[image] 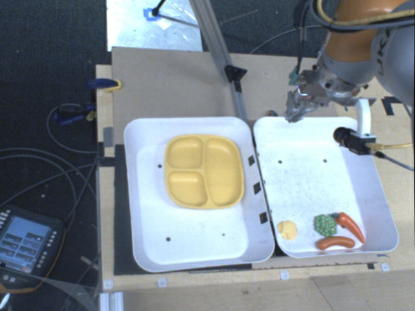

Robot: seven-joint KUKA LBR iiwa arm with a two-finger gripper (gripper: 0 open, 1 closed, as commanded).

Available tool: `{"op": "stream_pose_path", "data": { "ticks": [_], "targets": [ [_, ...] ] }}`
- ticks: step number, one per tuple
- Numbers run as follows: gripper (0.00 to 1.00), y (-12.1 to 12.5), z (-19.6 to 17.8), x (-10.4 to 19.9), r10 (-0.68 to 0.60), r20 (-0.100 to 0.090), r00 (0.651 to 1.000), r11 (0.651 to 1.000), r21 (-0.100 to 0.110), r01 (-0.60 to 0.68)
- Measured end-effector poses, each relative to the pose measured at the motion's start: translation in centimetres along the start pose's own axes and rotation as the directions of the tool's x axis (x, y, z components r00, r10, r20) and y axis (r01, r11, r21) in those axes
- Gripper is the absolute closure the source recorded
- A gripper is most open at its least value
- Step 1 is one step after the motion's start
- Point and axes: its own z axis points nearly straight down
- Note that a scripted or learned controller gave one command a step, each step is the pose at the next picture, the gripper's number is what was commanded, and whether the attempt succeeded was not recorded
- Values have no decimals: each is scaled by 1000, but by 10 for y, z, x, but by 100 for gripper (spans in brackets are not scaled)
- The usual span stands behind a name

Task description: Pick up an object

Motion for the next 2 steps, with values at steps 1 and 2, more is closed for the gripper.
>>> {"op": "stream_pose_path", "data": {
  "ticks": [1,2],
  "targets": [
    [100,0,9,44,1,0,1000,1000,0,-1],
    [100,13,9,94,0,1,1000,1000,-3,0]
  ]
}}
